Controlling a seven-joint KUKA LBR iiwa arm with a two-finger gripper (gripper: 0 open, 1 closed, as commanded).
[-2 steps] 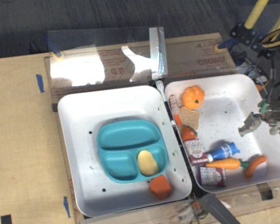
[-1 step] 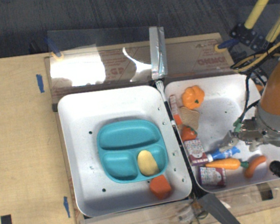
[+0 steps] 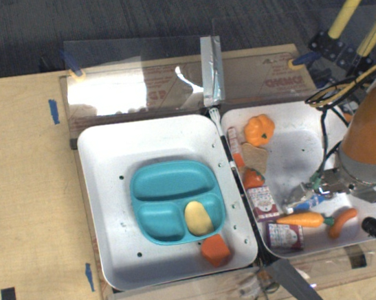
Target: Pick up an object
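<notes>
Camera view, left bin: a shallow white plastic bin [image 3: 104, 192] holds a teal plastic divided tray [image 3: 169, 186] near its middle.
Tray contents: a pale yellow, egg-shaped potato-like toy [image 3: 197, 218] lies in the tray's lower right compartment.
Beside the tray: an orange block-shaped toy [image 3: 216, 249] sits on the bin floor just below the tray's lower right corner, near the bin's front wall.
Right bin: a second shallow white plastic bin [image 3: 289, 131] lies touching the first along a shared middle wall.
Right bin, upper part: a small orange pumpkin-shaped toy [image 3: 259, 129] rests near the back, with a tan cardboard-like piece [image 3: 255, 157] just below it.
Right bin, left side: a red round toy [image 3: 253, 179] lies against the middle wall, above a red-and-white printed packet [image 3: 263, 202] and a dark red labelled can [image 3: 284, 234].
Right bin, front: an orange toy carrot [image 3: 302, 220] lies across the can's top edge; a second orange carrot-like toy [image 3: 342, 221] lies just to its right.
Arm: the grey arm with the orange band [image 3: 375, 137] reaches in over the right bin's right side.
Gripper: the gripper [image 3: 315, 190] hangs just above the carrots; whether it is wide or narrow, I cannot tell.
</notes>
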